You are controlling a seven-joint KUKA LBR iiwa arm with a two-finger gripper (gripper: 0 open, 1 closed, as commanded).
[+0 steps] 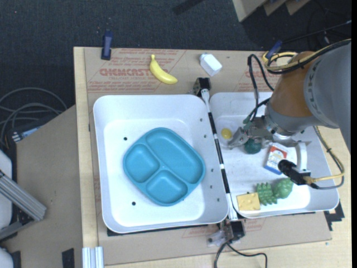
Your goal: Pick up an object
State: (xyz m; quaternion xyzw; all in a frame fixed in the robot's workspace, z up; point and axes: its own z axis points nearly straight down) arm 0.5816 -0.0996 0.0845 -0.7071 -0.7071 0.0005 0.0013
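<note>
Camera view: the grey arm with its orange band [295, 94] reaches into the right white bin [234, 102], and the gripper [248, 140] sits low over a dark teal round object [254, 146]; whether the fingers are clenched or released, I cannot tell. Crowding it: a small yellow ball [226, 133] just beside, a red-white-blue carton [274, 158], a green knobbly toy [274, 192], a yellow block [249, 201]. In the left white bin [111, 110], a blue sectioned plate [162, 165]. On the cardboard behind lies a yellow banana [162, 72].

Bench [89, 166] w/ two white bins [106, 149], banana [162, 72] (yellow), white block [211, 64].
</note>
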